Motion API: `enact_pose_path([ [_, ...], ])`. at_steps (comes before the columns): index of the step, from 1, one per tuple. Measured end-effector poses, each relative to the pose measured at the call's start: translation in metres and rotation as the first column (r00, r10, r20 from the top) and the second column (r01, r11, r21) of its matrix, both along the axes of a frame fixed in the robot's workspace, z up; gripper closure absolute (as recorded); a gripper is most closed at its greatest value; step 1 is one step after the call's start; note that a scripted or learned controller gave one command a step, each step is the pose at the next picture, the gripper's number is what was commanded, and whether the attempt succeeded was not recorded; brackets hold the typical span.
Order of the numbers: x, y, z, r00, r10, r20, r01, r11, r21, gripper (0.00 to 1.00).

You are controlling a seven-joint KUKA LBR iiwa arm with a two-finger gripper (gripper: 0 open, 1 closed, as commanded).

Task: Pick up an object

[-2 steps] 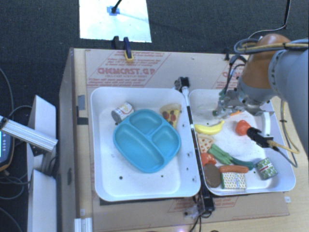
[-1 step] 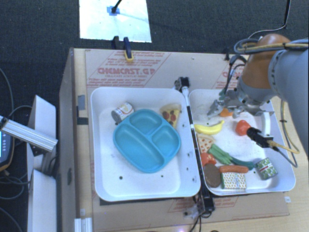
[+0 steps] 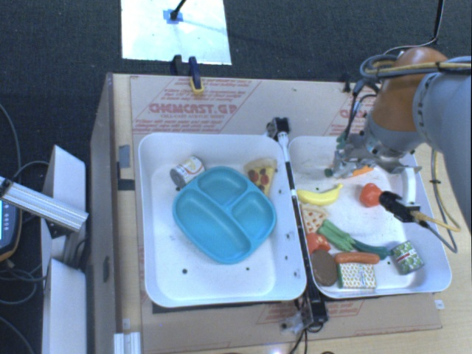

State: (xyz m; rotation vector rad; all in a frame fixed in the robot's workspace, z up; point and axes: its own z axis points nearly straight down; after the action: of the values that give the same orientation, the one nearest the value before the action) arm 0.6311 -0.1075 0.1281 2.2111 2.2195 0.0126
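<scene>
Robotics lab — grey arm (image 3: 435, 102) over two white bins (image 3: 155, 220) of toy food, bare cables (image 3: 15, 175), dark carpet — no domestic furnishings.

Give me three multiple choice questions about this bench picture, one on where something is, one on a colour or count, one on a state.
1. Where does the blue divided plate lie?
A. left bin
B. right bin
C. on the cardboard outside the bins

2. What colour is the banana?
A. green
B. yellow
C. purple

3. How does the small can in the left bin rest?
A. upright on the plate
B. on its side beside the plate
C. stacked on the pizza slice

Answers: 1 A, the plate fills the middle of the left bin. 2 B, it is yellow, in the right bin near the divider. 3 B, the can lies tipped over at the plate's upper left edge.
</scene>
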Motion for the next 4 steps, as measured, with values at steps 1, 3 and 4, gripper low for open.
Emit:
enact_pose_path([
  [1,0.0,0.0,0.0,1.0,0.0,0.0,0.0,1.0,0.0,0.0],
  [3,-0.017,-0.092,-0.027,1.0,-0.003,-0.009,0.003,1.0,-0.002,0.0],
  [4,-0.032,-0.05,-0.044,1.0,0.0,-0.011,0.0,1.0,0.001,0.0],
])
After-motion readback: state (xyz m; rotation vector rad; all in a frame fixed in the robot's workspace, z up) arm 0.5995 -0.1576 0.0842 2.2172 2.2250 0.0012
